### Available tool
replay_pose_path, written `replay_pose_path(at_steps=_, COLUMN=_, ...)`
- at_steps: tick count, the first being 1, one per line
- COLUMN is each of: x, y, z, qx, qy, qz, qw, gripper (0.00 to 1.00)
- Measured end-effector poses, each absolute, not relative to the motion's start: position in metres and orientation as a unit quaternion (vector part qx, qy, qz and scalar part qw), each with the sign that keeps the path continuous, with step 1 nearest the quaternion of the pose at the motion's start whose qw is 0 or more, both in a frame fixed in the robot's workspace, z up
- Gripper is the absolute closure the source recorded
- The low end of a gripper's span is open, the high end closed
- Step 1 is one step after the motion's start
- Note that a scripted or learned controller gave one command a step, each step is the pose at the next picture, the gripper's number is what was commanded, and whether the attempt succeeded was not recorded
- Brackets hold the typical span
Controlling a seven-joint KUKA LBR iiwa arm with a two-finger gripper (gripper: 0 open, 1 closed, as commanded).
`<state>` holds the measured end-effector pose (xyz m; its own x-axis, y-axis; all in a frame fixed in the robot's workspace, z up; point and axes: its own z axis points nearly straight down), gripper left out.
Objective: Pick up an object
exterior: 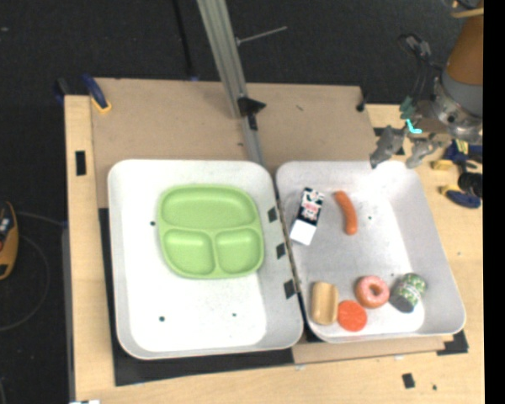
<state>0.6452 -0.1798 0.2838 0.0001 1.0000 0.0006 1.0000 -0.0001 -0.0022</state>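
Hovering gripper (401, 148): hung at the upper right of the frame, just past the top right corner of the right bin (429, 225); fingers spread apart, nothing between them.
Sausage (347, 212): lay in the upper middle of the right bin, long axis near vertical in the frame, top end leaning slightly left; apart from everything else.
Carton (307, 215): lay left of the sausage, close to the bin's left wall, long axis running top to bottom with a slight tilt.
Bottom row: bread roll (322, 302), red ball (351, 316), pink doughnut (372, 290) and green-white ball (408, 292) clustered along the lower edge, roll near the left wall, green-white ball near the lower right.
Open room: bare white floor across the middle and right side of the right bin, between sausage and bottom row.
Left bin (135, 310): held a green divided plate (210, 230) in its upper half; bare floor below.
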Motion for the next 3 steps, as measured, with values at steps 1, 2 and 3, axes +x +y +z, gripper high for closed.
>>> replay_pose_path(at_steps=1, x=0.646, y=-0.18, z=0.286, qx=-0.707, qy=-0.707, qz=-0.0006, qw=-0.001, gripper=0.0)
replay_pose_path(at_steps=2, x=0.649, y=-0.177, z=0.243, qx=-0.706, qy=-0.708, qz=0.0013, qw=0.0, gripper=0.0)
replay_pose_path(at_steps=3, x=0.647, y=-0.178, z=0.181, qx=-0.707, qy=-0.707, qz=0.0013, qw=0.0, gripper=0.0)
